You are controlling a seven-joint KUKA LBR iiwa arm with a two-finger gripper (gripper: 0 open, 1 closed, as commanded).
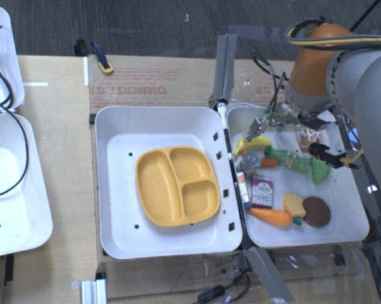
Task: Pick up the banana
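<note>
Apparently jaws [259, 126] open, just above banana [252, 143] hugging right bin [358, 223] left wall; room rightward.

Arm [358, 75] was a bulky, rounded grey-silver casing with smooth, slightly glossy shells. Orange band [317, 59] sat above the wrist, dome-shaped, with a bright highlight on top. Yellow-and-black cable [333, 40] looped over the orange part and ran right along the grey shell; a thin dark line crossed the far right corner. Below the orange band was a grey ring, then a cluttered wrist block with white and dark parts. Black wires [276, 84] curled off its left side. Gripper [259, 126] was small, metallic grey, thin fingers. A black fitting [326, 154] stuck out nearer, under the arm.
</note>
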